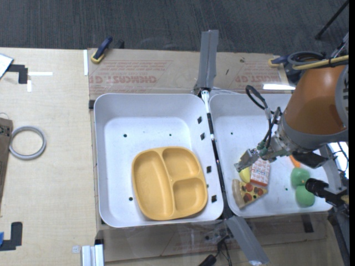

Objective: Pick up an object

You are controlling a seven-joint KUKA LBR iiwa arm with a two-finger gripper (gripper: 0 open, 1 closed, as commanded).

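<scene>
one hand (pixel 248 160) | grip unclear | over pizza slice (pixel 248 193), tip pointing lower left

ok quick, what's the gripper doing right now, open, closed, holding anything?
Gripper: low in the right bin, over the small items; open or closed cannot be told.

Flat toy pizza slice w/ red toppings (pixel 248 193) lies at R bin's 6 o'clock edge; small yellow obj (pixel 244 175) touches it at 12.
</scene>
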